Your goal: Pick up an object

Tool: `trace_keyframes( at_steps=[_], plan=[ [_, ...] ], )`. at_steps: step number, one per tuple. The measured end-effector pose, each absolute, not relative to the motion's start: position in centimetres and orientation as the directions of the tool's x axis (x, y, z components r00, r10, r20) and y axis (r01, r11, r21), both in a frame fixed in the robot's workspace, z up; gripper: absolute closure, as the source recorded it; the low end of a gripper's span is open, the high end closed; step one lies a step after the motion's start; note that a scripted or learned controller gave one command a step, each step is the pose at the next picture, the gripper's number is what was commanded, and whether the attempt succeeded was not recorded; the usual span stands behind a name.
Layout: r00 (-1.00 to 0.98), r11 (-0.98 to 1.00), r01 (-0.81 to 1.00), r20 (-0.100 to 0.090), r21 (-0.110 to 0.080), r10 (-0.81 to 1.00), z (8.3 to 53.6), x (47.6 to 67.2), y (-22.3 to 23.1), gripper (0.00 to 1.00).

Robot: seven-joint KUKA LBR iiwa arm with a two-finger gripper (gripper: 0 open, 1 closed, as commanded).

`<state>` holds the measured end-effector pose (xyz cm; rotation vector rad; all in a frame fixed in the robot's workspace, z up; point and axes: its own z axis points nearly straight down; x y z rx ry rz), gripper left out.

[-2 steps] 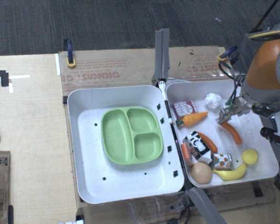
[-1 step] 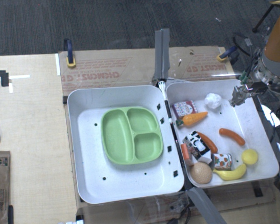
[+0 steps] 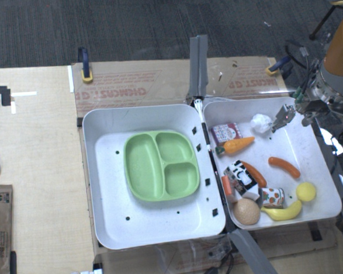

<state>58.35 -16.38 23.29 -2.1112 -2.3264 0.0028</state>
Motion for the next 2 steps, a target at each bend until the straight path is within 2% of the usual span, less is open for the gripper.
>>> trace_keyframes(
  at_steps=[1, 2],
  plan=[
    [-0.027, 0.027, 1.000, 0.006, -0.005, 1.000, 10.7, 56.6, -21.3, 0.00],
    [0.090, -0.090, 0.996, 0.013, 0.007, 0.996, 9.5, 55.9, -21.1, 0.00]
  ],
)
